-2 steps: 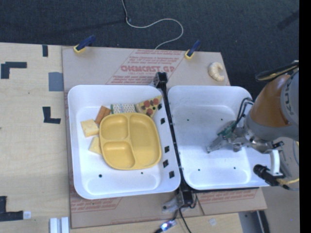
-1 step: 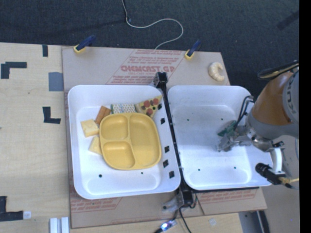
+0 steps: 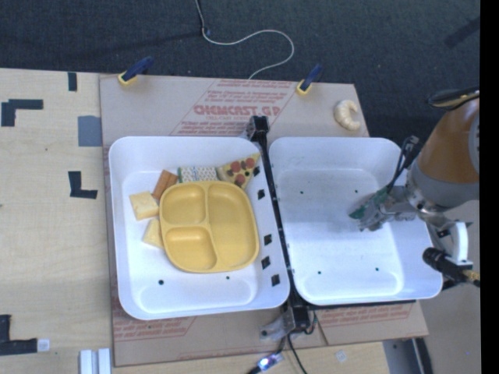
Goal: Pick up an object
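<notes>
Two white bins are recorded: the left bin (image 3: pixel 129 279) and the right bin (image 3: pixel 343 283), each marked with a few small black dots on the floor. A yellow divided plate (image 3: pixel 209 226) is noted in the left bin, bordered by pale yellow and tan-orange flat pieces (image 3: pixel 144 205) and a piece with red and yellow spots (image 3: pixel 240 168). A brown cardboard sheet (image 3: pixel 226 107) printed with red lettering is seen beneath the bins, fixed by blue-and-yellow clamps (image 3: pixel 135 70). The worktop (image 3: pixel 47 248) is light wood-toned with black and grey marks. The arm (image 3: pixel 452 154) is grey with an orange band; a green patch is noted at the claw (image 3: pixel 366 213). A cream-coloured object (image 3: pixel 348 114) is observed on the cardboard.
</notes>
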Available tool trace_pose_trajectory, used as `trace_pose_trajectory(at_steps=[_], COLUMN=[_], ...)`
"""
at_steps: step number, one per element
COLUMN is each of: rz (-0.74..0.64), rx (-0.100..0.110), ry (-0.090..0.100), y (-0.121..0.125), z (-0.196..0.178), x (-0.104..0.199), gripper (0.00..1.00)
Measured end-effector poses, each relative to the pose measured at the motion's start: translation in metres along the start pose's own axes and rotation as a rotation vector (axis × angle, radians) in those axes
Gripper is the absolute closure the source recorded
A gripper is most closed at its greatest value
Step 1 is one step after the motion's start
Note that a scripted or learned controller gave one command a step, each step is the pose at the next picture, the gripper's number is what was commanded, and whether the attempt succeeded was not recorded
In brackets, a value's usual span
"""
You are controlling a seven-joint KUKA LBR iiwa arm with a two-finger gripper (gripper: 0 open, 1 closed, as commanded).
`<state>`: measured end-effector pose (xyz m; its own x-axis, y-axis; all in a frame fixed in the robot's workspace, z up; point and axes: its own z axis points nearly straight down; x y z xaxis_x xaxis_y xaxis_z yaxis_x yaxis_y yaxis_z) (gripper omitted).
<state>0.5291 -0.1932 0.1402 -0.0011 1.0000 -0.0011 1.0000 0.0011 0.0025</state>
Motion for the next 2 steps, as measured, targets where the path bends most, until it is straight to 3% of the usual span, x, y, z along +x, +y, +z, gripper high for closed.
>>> trace_pose_trajectory(at_steps=[1,2], rz=[0.0,-0.001], rx=[-0.001,0.001], ry=[-0.001,0.001], y=[0.007,0.008], z=[-0.061,-0.086], x=[-0.002,-0.001], gripper=[1.0,1.0])
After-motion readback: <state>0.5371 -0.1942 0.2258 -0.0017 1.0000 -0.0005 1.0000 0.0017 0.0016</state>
